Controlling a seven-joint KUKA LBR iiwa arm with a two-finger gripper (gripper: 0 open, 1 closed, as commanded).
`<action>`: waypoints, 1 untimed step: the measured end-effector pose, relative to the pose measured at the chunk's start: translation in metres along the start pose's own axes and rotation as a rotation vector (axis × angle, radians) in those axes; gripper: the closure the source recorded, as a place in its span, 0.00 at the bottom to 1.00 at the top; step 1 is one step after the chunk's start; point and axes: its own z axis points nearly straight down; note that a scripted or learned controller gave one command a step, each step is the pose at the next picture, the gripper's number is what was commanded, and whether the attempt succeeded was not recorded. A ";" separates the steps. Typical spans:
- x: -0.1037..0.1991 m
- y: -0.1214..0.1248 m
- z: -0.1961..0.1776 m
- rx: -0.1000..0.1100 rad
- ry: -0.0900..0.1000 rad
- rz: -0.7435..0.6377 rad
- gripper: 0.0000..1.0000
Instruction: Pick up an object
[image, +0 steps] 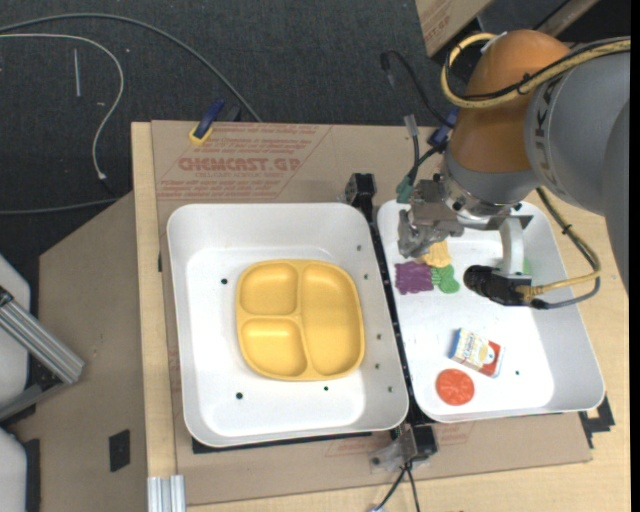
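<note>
My gripper (418, 238) hangs low over the upper left part of the right bin (560, 375). Just below it lie a purple piece (412, 277), a yellow piece (438, 256) and a small green piece (447, 282), bunched together. The gripper's tip stands directly over the top of the purple and yellow pieces and partly hides them. Whether it touches them I cannot tell. Farther toward the front of the same bin lie a small white box with orange and blue print (474, 352) and a red disc (455, 387).
The left bin (200, 250) holds a yellow divided plate (299, 319). A black camera unit with its cable (497, 284) hangs from the wrist over the right bin. The grey arm and orange band (505, 100) cover the bin's far right corner.
</note>
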 end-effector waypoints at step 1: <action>0.056 -0.002 0.010 0.000 0.000 0.000 1.00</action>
